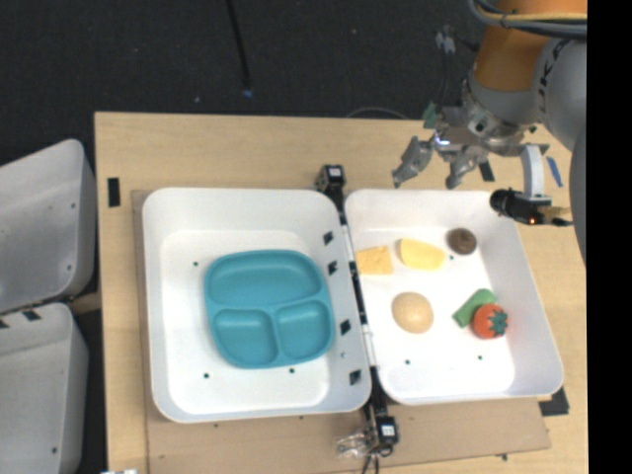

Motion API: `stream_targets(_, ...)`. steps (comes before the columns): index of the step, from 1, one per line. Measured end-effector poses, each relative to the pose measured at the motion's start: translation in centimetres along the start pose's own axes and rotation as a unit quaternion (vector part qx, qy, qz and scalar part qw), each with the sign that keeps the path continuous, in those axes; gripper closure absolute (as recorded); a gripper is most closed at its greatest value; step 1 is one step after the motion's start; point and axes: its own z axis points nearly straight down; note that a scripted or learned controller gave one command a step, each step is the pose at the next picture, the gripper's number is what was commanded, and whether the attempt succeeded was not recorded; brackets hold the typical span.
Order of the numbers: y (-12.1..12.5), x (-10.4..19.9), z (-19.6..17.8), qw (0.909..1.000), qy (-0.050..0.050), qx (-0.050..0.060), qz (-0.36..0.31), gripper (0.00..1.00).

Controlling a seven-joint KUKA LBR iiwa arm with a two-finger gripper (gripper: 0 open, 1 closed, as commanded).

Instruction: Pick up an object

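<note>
Wooden bench (118, 156), glossy white bins (158, 363), open empty jaws (434, 164)

Two bins are sitting side by side on the bench (118, 151), touching along their inner edges. A divided tray (267, 306) is lying in the middle of the left bin (178, 383). In the right bin (513, 363), a cheese wedge (373, 260) is lying nearest the shared edge, with a lemon-like piece (422, 255) just beside it on the right and a small round ball (461, 241) further right. Nearer the camera, an egg-like ball (413, 312) is sitting left of a strawberry (488, 320). The gripper (434, 166) is hanging above the right bin's far edge.
</note>
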Motion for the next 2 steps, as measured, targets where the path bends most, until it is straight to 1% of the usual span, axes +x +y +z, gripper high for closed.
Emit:
stream_targets(1,0.2,0.0,-0.9,1.0,-0.001,-0.007,-0.001,0.0)
stream_targets(2,-0.1,-0.3,5.3,1.0,-0.002,-0.004,0.0,0.0)
